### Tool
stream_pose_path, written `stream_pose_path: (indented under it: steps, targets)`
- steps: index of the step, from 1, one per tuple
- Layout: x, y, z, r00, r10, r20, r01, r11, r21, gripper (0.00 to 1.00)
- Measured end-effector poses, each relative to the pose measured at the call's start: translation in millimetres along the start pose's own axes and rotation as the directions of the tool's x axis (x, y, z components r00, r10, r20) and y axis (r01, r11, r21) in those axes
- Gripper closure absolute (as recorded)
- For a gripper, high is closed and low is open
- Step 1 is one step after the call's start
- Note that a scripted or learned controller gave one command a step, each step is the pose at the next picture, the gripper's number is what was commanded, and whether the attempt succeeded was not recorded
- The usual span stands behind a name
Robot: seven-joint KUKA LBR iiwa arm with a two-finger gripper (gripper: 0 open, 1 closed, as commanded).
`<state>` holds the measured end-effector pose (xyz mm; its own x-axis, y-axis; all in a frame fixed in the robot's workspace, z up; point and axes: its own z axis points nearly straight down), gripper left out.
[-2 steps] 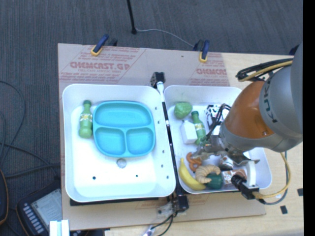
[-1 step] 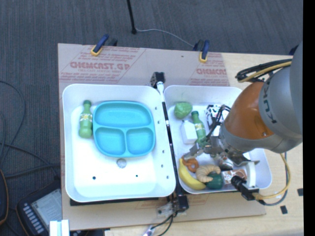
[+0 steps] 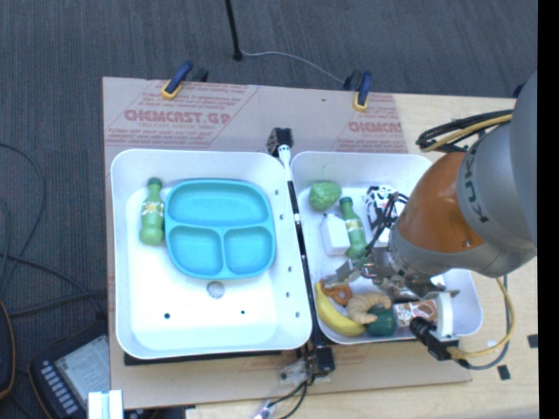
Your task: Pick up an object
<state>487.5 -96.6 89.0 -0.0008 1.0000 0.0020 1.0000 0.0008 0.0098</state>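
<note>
Yellow curved banana (image 3: 335, 314) lies below the claw (image 3: 374, 273); its grip I cannot tell.

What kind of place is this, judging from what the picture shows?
Probably a robotics lab or test bench, not a kitchen. A robot arm reaches over two white bins of toy-like items such as a banana, and the board under them is held by clamps.

Dark grey carpet floor (image 3: 105, 24); thin black cable (image 3: 229, 16) across it; pale wooden bench (image 3: 454, 112).
</note>
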Motion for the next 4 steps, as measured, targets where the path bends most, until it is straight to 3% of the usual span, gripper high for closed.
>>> stream_pose_path:
  steps: [1,2,3,4]
  targets:
    - [-0.1,1.0,-10.3,1.0,-0.001,0.0,0.001,1.0,-0.002,1.0]
    - [40.0,91.5,-94.9,1.0,-0.001,0.003,0.001,1.0,0.008,1.0]
    - [80.3,6.1,-94.6,1.0,0.0,0.002,0.0,1.0,0.012,1.0]
    - [80.0,6.2,-94.7,1.0,0.001,0.003,-0.001,1.0,0.011,0.0]
